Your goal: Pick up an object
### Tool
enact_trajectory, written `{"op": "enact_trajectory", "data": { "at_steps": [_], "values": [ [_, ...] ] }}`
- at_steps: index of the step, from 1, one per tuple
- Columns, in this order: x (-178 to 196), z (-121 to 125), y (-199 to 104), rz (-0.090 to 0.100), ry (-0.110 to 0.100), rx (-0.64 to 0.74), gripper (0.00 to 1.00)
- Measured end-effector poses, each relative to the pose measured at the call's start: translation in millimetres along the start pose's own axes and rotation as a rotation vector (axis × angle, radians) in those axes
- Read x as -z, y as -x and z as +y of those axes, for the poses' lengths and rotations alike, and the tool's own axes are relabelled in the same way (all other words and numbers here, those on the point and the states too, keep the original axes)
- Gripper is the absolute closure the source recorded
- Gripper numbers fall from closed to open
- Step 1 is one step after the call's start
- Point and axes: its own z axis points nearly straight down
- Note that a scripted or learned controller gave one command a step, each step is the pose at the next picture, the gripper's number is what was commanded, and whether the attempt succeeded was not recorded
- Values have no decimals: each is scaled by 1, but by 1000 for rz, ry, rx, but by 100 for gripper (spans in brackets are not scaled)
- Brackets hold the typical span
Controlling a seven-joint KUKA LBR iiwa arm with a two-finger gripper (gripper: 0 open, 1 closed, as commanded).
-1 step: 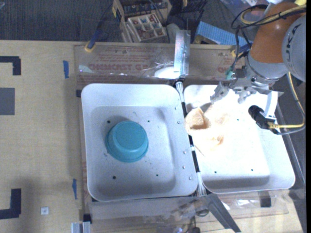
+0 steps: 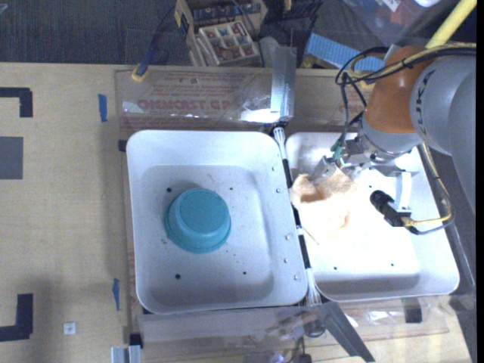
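The left bin (image 2: 144, 165) lies nearest the camera, and in it a blue bowl (image 2: 198, 219) stands upside down, a little toward the bin's left wall, apart from all the walls. Behind this bin, at the far edge of the bench, lies a clear plastic sheet (image 2: 197, 100) with faded red letters that are too pale to read.

The right bin (image 2: 378, 278) touches the left one along their shared edge. Close to its left wall, near the far left corner, lies a pale brownish, soft-looking object (image 2: 321, 191); the strong light makes its shape hard to tell.

The arm (image 2: 423, 89) comes in from the right over the far right corner of this bin. The gripper (image 2: 333, 165) points down and leftward, at the upper edge of the brownish object. How wide the pincer stands, and whether it holds anything, I cannot tell.
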Motion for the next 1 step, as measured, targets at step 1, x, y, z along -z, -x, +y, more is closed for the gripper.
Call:
{"op": "enact_trajectory", "data": {
  "at_steps": [1],
  "values": [
    [-7,6,-2,-1,4,14,0]
  ]
}}
